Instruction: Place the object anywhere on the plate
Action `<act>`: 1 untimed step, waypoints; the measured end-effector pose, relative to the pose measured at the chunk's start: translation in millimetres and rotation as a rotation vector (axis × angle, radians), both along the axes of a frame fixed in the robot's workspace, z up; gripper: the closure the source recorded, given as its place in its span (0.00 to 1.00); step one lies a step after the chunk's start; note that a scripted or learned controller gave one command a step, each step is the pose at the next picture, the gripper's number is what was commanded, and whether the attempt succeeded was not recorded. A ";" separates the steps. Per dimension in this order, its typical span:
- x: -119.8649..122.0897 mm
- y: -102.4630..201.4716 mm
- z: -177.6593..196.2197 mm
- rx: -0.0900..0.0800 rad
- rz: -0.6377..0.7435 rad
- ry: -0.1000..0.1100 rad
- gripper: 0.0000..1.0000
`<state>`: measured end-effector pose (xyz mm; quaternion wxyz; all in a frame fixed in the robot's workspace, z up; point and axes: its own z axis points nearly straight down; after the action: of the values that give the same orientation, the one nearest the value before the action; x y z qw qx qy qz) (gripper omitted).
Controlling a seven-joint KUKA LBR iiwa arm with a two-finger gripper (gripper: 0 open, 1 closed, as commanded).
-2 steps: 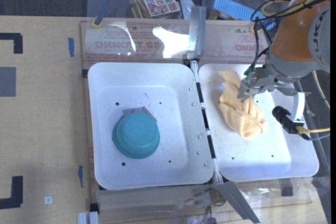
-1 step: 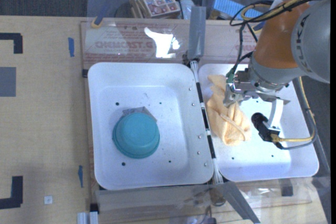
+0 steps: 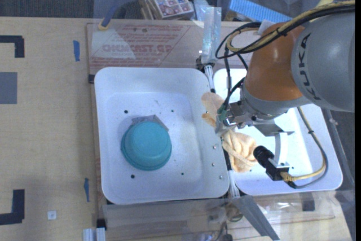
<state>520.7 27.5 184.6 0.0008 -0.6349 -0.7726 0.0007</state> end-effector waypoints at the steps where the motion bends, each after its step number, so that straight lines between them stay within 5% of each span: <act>1: -42.0 69.2 17.8 0.000 0.001 0.001 1.00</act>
<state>478.7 96.7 202.4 0.0014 -0.6347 -0.7728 0.0010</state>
